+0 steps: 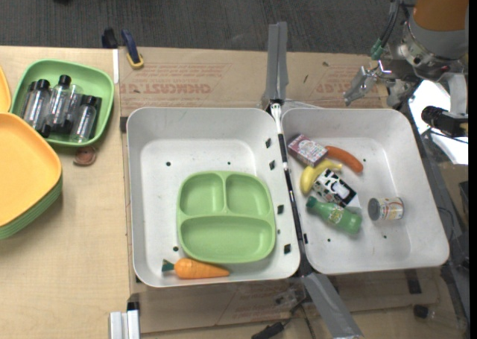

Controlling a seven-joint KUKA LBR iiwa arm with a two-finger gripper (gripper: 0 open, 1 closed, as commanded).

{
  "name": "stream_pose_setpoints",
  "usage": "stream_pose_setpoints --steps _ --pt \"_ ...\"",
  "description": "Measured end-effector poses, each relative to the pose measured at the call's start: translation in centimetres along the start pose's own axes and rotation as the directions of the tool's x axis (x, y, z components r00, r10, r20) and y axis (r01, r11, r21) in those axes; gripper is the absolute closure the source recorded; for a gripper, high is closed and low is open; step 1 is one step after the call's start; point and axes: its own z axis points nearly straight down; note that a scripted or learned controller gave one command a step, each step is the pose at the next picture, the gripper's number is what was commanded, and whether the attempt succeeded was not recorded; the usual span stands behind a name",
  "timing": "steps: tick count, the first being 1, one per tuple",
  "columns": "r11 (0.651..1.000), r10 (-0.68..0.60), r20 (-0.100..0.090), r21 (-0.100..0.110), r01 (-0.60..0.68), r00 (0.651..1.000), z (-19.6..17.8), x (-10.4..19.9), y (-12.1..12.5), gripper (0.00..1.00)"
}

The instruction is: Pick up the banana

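Fingers (363, 84) spread open, holding nothing, above the right bin's (417, 255) back rim, well apart from the banana (310, 176).

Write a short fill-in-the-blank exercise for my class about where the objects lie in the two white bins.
1. The yellow banana lies in the ____ bin.
2. The green three-compartment plastic plate lies in the ____ bin.
3. The toy carrot beside that plate is coloured ____.
4. The green plastic bottle lies on its ____.

Missing words: right; left; orange; side
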Motion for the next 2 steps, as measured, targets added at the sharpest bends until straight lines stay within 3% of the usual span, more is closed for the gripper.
stream_pose_setpoints --steps 1,2 --pt "0.987 0.158 0.0 -0.001 -0.158 0.987 14.79 -1.38 -0.71 0.0" --pt "0.987 0.16 0.0 0.0 -0.16 0.987 13.88 -1.48 -0.72 1.0"
